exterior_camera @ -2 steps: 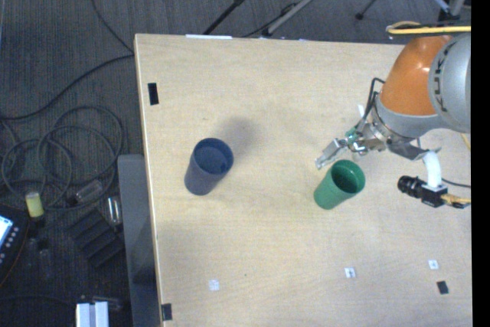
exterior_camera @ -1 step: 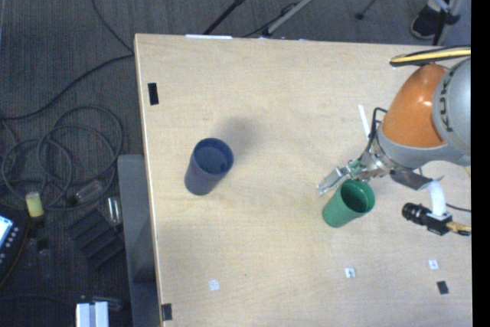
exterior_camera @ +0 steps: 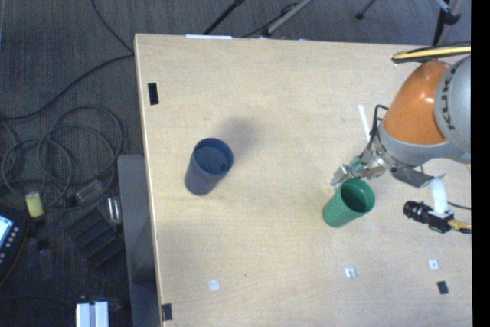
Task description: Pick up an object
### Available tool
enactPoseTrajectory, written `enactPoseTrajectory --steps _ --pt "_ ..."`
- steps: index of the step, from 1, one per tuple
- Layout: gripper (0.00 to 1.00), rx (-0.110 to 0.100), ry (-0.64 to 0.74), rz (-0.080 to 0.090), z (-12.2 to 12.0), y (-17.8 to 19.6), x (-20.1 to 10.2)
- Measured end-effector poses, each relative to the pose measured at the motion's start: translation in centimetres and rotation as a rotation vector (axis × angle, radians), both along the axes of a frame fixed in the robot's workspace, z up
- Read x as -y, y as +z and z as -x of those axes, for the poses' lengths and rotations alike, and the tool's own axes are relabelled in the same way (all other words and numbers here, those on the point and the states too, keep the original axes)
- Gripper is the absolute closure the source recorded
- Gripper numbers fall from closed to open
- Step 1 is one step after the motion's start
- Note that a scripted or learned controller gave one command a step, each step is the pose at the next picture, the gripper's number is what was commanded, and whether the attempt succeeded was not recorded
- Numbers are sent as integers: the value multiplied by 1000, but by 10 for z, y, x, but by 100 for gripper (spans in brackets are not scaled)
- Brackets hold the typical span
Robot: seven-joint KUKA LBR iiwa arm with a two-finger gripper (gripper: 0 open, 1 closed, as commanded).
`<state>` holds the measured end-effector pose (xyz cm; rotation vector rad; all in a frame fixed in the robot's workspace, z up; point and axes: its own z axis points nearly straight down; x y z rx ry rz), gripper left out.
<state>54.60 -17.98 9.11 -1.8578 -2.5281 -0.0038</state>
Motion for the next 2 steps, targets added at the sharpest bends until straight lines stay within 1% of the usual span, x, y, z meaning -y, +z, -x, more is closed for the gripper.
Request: enactPoseTrajectory --steps 1,2 --pt "100 2 74 4 -9 109 -59" --pt "100 1 12 4 -11 131 -118"
